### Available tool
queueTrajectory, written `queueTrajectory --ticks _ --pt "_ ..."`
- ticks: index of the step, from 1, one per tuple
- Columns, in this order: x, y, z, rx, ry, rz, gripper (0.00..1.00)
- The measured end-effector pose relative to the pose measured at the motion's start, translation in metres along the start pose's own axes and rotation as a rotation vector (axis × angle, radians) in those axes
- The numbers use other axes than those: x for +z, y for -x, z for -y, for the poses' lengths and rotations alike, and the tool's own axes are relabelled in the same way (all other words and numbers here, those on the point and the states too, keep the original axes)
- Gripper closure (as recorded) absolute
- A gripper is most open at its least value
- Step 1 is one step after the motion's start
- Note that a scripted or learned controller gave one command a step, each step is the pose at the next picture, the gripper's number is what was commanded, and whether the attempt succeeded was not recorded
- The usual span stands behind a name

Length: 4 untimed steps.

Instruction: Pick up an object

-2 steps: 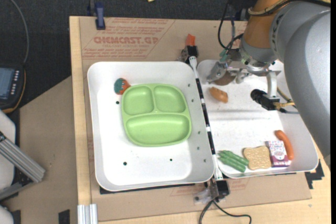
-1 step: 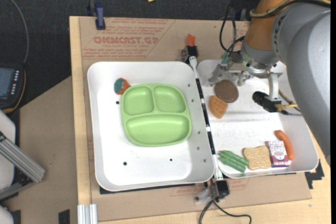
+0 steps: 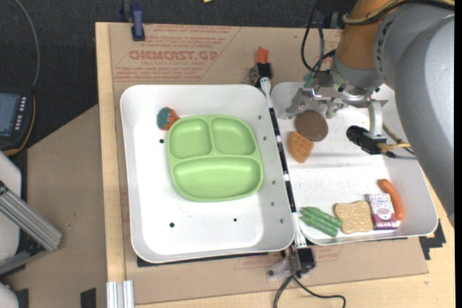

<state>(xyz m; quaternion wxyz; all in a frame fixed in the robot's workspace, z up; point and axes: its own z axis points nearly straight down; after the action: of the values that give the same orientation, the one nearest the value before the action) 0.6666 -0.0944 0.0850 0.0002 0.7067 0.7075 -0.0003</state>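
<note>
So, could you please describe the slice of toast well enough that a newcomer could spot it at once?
Start at the right-hand white bin and go to its near edge, where several small items lie in a row. The toast slice is the flat, tan, squarish piece there, between the green pea pod on its left and the pink carton on its right.

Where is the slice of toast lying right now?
In the camera view, the slice of toast lies in the right bin near its front edge, between the green bean pod and the pink carton.
</note>
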Motion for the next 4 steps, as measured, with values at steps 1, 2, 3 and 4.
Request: queueTrajectory --ticks 1,2,3,4 --pt "0.000 0.007 0.000 0.002 0.001 0.001 0.00" --pt "0.000 0.005 0.012 0.002 -0.002 -0.001 0.00" --pt "0.000 0.006 -0.001 0.000 0.004 0.000 0.00" --pt "0.000 -0.001 0.000 0.000 0.001 0.000 0.00"
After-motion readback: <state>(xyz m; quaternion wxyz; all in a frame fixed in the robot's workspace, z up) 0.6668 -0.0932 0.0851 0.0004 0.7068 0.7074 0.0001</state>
